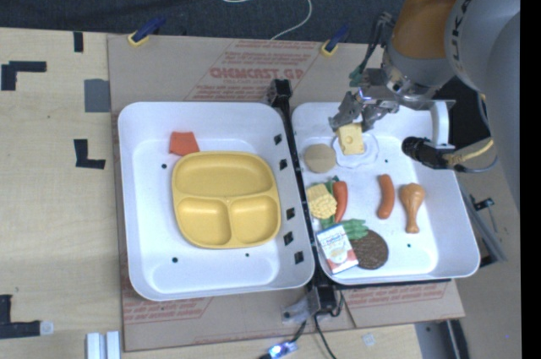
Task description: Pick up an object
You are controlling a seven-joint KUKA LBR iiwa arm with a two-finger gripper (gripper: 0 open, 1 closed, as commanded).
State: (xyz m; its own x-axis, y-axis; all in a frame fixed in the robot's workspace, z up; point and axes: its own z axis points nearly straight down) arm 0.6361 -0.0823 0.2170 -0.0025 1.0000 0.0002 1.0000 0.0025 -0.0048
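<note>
Seemingly the end effector [356, 114] is closing on the yellow cheese block [352, 138], lying just right of the tan cookie [319, 157], a light, stiff, smooth toy best pinched across its flat sides.

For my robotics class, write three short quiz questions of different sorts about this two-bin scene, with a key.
1. True or false: the yellow divided plate lies in the left bin.
2. Which lies nearest the gripper? A) chicken drumstick B) cheese-like yellow block C) dark patty
3. Fill in: the sausage lies between the carrot and the ____.

Key: 1 true; 2 B; 3 chicken drumstick.
</note>
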